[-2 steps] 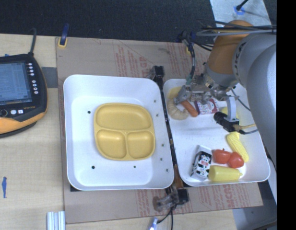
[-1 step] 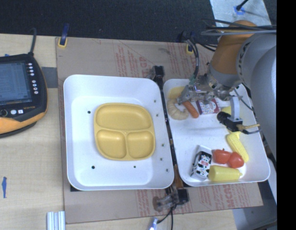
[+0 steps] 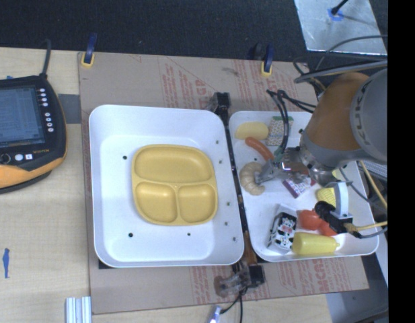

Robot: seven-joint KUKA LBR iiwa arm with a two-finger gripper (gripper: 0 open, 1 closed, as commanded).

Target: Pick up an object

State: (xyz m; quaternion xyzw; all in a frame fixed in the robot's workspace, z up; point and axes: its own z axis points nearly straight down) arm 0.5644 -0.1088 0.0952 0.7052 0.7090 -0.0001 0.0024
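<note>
My gripper (image 3: 270, 174) is low in the right bin (image 3: 368, 249), at its left-middle, with the grey and orange arm (image 3: 342, 123) coming in from the right. Its tip is right beside a beige curved toy (image 3: 249, 179) and looks to be touching it. An orange carrot-like piece (image 3: 259, 148) and a pale yellow piece (image 3: 252, 130) lie just behind. A purple item (image 3: 296, 187) lies under the wrist. Nearer the front are a black-and-white patterned box (image 3: 282, 231), a yellow cylinder (image 3: 316, 244) and a red-orange toy (image 3: 313, 221).
The left bin (image 3: 113, 241) holds a yellow divided plate (image 3: 174, 184). A handheld control pendant (image 3: 22, 130) lies on the bench at far left. Cables (image 3: 368, 204) trail along the right bin's right side. Clamps (image 3: 222, 101) sit between the bins.
</note>
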